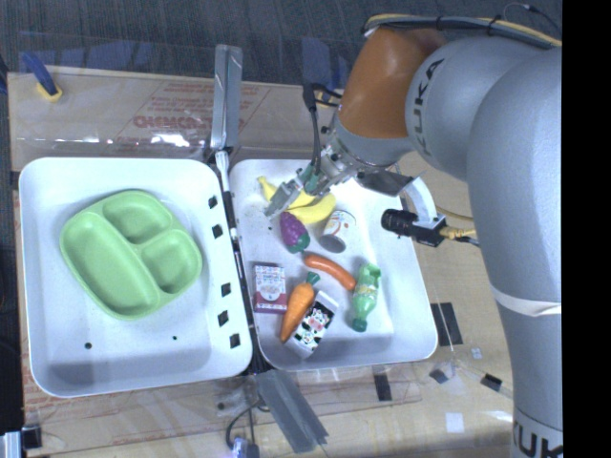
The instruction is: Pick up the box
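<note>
Down low at the far end of the right bin (406, 337), gripper (307, 181) right over the banana (304, 203), likely fishing among the crowded toys. Can't tell if open or clenched. Small box (269, 285) lying flat nearer, at the left wall, beside the carrot (298, 310), well apart from that gripper.

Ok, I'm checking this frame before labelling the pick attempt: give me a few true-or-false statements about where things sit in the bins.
1. The green divided plate lies in the left bin. True.
2. The small red-and-white box is held between the gripper's fingers. False: it lies on the right bin's floor, beside the carrot, apart from the gripper.
3. The gripper is over the banana at the bin's far end. True.
4. The green bottle is in the left bin. False: it lies in the right bin.
5. The eggplant lies on the green plate. False: it lies beside the banana.
</note>
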Controlling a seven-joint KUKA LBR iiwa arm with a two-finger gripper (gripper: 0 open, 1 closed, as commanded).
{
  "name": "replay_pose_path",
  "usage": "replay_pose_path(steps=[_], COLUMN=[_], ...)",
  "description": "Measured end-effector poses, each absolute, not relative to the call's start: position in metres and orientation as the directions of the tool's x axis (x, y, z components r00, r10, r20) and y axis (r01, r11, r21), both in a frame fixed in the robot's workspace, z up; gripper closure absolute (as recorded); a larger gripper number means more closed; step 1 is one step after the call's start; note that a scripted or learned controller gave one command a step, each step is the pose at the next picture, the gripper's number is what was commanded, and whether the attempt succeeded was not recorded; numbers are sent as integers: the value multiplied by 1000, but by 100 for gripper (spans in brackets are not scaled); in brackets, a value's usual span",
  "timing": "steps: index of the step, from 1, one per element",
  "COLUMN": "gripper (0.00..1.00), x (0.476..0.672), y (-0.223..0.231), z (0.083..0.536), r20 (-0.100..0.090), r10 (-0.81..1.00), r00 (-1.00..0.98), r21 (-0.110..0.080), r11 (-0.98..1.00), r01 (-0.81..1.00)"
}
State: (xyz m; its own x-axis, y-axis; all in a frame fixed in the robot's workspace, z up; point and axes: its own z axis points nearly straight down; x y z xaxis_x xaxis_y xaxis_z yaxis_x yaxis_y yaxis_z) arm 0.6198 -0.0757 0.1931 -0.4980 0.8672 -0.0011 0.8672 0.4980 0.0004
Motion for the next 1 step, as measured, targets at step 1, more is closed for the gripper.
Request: replay_pose_path(steps=[1], gripper=[0], x=[597], y=[-106], z=[408], r20=[-2], r10=[814], r00=[-581], r21=[2], r11=[581], r01=[814])
